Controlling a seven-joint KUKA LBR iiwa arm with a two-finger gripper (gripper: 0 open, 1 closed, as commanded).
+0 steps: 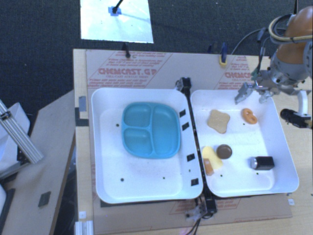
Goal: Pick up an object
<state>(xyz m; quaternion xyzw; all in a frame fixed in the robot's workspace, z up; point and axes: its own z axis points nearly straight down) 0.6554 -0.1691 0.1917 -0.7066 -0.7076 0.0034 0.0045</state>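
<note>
The gripper [253, 94] hangs over the far right part of the right bin [283, 146], near its back rim. Its two fingers are spread apart, one tip at the left and one at the right, and nothing sits between them. Above it the grey wrist rises to the orange band of the arm [299, 31], which enters from the right edge with cables looping beside it.

Closest to the gripper is the orange ring-shaped piece [249, 115], lying on the bin floor just below and in front of the open fingers, apart from them. To its left, a little farther from the gripper, lies the tan, cookie-like flat piece [218, 121]. Further toward the front of the bin sits the brown round piece [224, 152], touching or nearly touching the pale yellow piece [211, 156], which lies against the bin's left wall with a small orange bit [209, 167] at its lower edge. At the front right of the bin, well apart from the gripper, rests the black block [263, 163] with a silvery end on its left.

The left bin [107, 180] lies beside the right one, the two joined along a dark centre strip. In it a blue divided plate [149, 129] rests roughly in the middle, its three compartments showing nothing inside.
</note>
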